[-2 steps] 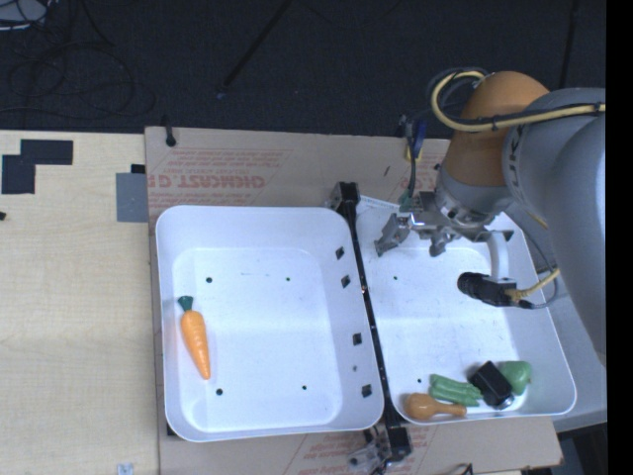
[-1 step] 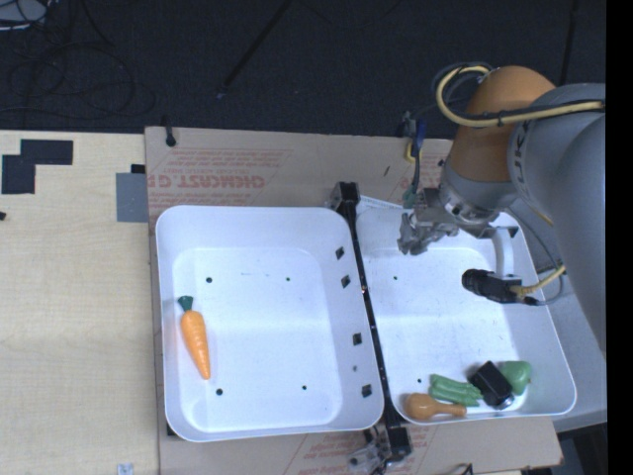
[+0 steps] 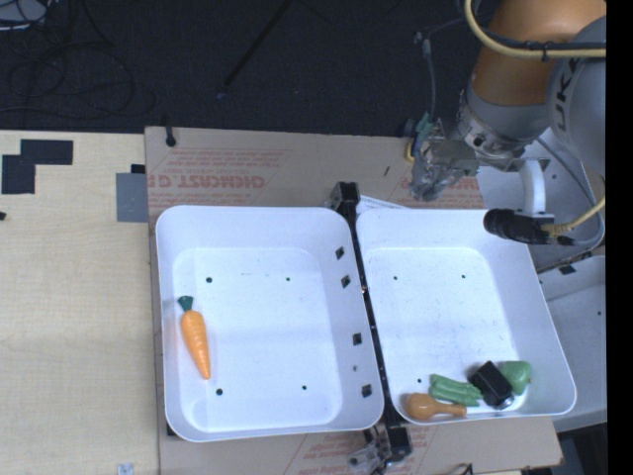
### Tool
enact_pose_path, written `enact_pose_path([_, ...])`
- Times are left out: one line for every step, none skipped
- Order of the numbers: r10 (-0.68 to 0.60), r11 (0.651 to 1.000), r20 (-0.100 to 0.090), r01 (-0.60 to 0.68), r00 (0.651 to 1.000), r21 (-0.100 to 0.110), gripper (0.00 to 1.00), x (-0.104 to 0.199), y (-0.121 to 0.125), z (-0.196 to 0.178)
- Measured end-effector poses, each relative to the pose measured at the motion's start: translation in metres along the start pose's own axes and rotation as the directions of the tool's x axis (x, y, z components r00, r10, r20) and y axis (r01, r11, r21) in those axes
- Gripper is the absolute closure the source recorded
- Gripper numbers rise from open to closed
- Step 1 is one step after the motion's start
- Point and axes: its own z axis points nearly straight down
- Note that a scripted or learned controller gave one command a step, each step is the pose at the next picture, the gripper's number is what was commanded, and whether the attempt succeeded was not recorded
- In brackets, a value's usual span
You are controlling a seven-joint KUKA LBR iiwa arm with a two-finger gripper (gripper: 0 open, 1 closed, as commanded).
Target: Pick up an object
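A plastic orange carrot with a green top [image 3: 195,339] lay against the left wall of the shallow white left-hand bin [image 3: 252,228], on the pale wooden surface [image 3: 69,305] with its sheet of printed brown cardboard [image 3: 257,171]. The black clip strip [image 3: 358,295] joining the two bins served as the landmark here: the carrot sat well to its left, pointing toward the near rim. Right of the strip, in the near corner of the shallow white right-hand bin [image 3: 524,285], a tan pear-shaped toy [image 3: 432,407], a green pea pod [image 3: 455,391], a small black block [image 3: 492,383] and a rounded green toy [image 3: 515,373] clustered together, touching. Above the far rim, right of the strip, the grey arm's end effector [image 3: 432,179] hung over the cardboard; whether it was open or closed could not be told, and nothing was visible in it.
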Motion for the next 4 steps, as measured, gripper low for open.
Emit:
enact_pose_path([0.002, 1.0, 0.0, -0.002, 1.0, 0.014, 1.0, 0.01, -0.03, -0.048])
enact_pose_path([0.007, 1.0, 0.001, -0.007, 1.0, 0.024, 1.0, 0.0, -0.026, 0.021])
enact_pose_path([-0.001, 1.0, -0.001, 0.001, 1.0, 0.007, 1.0, 0.06, 0.001, -0.075])
enact_pose_path([0.003, 1.0, 0.001, -0.003, 1.0, 0.025, 1.0, 0.08, -0.003, 0.0])
